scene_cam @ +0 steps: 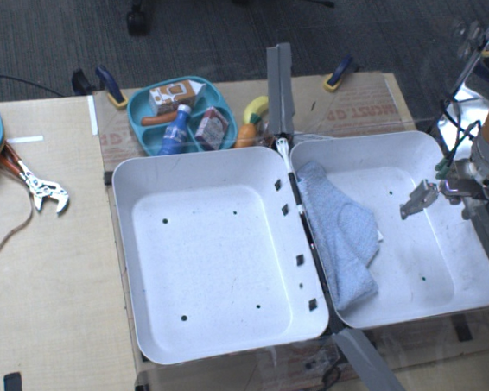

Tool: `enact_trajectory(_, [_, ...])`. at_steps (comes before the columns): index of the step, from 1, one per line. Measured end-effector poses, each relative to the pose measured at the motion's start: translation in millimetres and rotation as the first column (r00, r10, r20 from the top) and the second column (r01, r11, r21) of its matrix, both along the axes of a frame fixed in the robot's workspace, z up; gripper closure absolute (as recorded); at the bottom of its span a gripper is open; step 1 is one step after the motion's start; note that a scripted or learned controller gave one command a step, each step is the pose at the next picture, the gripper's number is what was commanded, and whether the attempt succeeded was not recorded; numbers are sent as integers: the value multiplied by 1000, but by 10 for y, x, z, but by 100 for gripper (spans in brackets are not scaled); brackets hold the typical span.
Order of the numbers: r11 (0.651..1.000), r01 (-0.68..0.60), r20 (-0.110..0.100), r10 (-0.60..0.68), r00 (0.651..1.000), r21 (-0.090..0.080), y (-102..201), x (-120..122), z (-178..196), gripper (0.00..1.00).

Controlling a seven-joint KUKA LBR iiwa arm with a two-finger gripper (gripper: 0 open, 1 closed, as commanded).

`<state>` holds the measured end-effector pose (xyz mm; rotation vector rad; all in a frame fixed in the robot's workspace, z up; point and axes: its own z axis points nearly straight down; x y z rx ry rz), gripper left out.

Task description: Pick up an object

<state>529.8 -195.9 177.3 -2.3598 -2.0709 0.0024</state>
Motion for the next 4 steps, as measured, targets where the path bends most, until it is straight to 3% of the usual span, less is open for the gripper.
enact_trajectory(1, [965, 262, -2, -262, 965, 0, -10, -528, -136, 0])
enact_trajectory(2, [851, 525, 0, -525, 851, -3, -45, -211, 442, 0])
enact_trajectory(3, [603, 798, -2, -798, 603, -4, -84, -529, 262, 0])
enact_trajectory(4, [328, 945, 0, -945, 328, -5, -228, -529, 356, 0])
